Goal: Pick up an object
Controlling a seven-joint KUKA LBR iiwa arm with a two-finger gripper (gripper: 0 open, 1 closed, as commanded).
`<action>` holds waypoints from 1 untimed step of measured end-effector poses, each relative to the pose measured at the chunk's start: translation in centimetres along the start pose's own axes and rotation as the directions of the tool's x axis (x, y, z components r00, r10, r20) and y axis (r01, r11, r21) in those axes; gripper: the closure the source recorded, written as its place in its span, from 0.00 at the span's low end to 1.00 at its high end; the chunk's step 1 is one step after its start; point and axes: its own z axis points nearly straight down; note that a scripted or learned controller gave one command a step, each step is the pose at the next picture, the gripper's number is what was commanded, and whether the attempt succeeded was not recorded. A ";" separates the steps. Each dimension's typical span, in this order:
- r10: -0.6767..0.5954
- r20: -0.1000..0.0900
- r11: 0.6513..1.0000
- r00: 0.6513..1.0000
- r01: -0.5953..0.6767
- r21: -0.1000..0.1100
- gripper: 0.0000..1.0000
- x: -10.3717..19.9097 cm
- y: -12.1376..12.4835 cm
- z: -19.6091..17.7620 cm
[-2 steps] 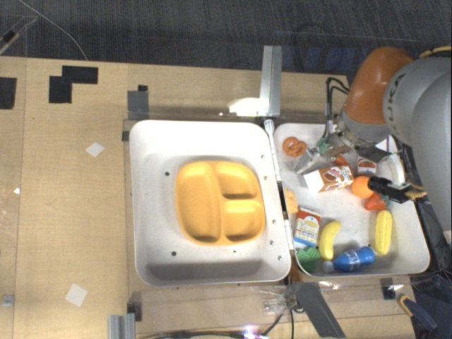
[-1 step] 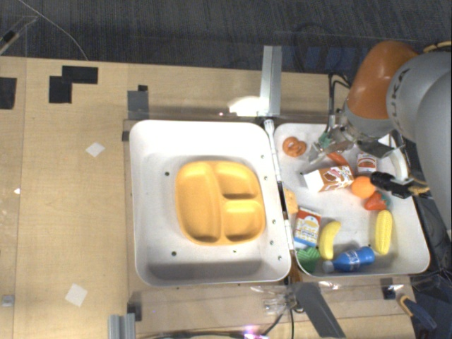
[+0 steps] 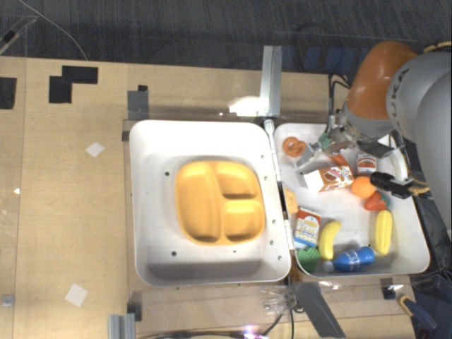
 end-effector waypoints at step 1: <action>0.206 -0.004 0.979 0.979 -0.206 0.009 0.00 -0.1 1.9 1.4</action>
